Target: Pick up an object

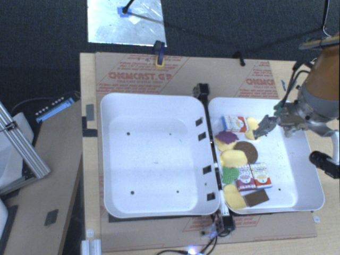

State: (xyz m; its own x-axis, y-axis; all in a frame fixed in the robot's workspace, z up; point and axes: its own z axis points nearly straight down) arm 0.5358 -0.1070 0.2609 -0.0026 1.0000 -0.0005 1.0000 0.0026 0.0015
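Over right bin (pixel 305 158): my pincer (pixel 261 129) hangs beside yellow piece (pixel 252 124), near clustered items for short reach; finger state indeterminable.

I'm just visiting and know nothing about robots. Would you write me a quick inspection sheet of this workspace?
Surface: cardboard-covered bench bearing left bin and right bin.
Job's things: small toy-like items in the right bin, among them a purple piece, brown disc, two small cartons.
Clutter: nothing seen.
Grippers: gripper over the right bin, by the items.
Cables: thin cable across the floor.
Surroundings: metal sheet on dark carpet.
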